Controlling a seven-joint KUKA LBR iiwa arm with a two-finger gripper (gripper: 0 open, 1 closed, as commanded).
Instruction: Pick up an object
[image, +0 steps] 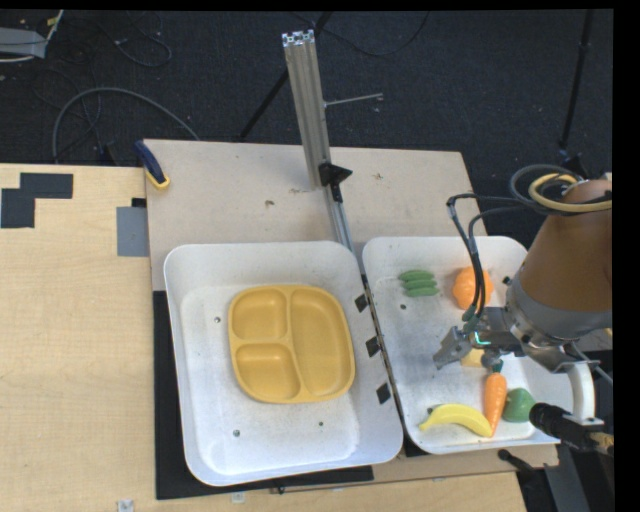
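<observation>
A: Two shallow white plastic bins on the bench, and the arm's black two-finger gripper (462, 348) is down over the right-hand bin (400, 400), its fingers spread fairly wide with bare bin floor between them.

B: Holding anything?

A: Nothing between the fingers. Just beyond the gripper's right side sits a smooth orange round fruit (464, 287), partly behind a black cable. Beyond the gripper, a ribbed green pea pod (418, 283).

B: And nearer the camera?

A: A glossy tapered orange carrot (494, 397) just beside the gripper, a rounded green toy (519, 403) touching it, and a curved yellow banana (458, 419) lying flat.

B: Other bin?

A: Well off to the gripper's left, a yellow three-compartment plastic plate (292, 343) in the left-hand bin (200, 300).
</observation>
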